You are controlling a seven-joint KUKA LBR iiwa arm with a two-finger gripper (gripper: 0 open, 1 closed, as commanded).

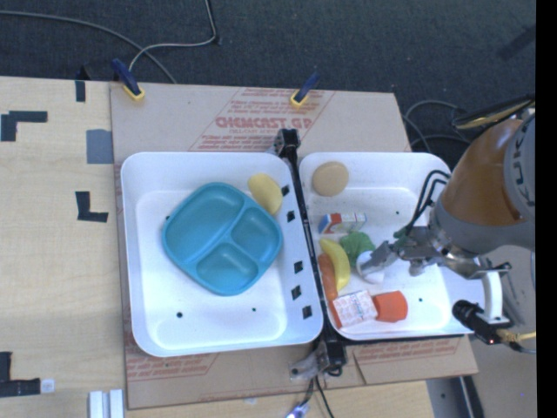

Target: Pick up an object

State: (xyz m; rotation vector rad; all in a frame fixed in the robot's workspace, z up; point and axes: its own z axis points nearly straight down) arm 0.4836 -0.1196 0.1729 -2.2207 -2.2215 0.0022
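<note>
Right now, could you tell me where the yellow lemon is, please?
The yellow lemon lies in the left bin, near its upper right corner, touching the blue divided plate and close to the divider between the bins.

Both white bins [139, 233] appear smooth, glossy plastic. The blue divided plate [223, 238] looks matt plastic. The board [174, 116] beneath resembles printed cardboard; the bench [43, 259] at left shows pale wood grain.

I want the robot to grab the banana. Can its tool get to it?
Probably yes. The tool hangs in the right white bin, just right of the curved yellow toy banana. A green leafy toy crowds the banana's right side, but nothing covers it.
</note>
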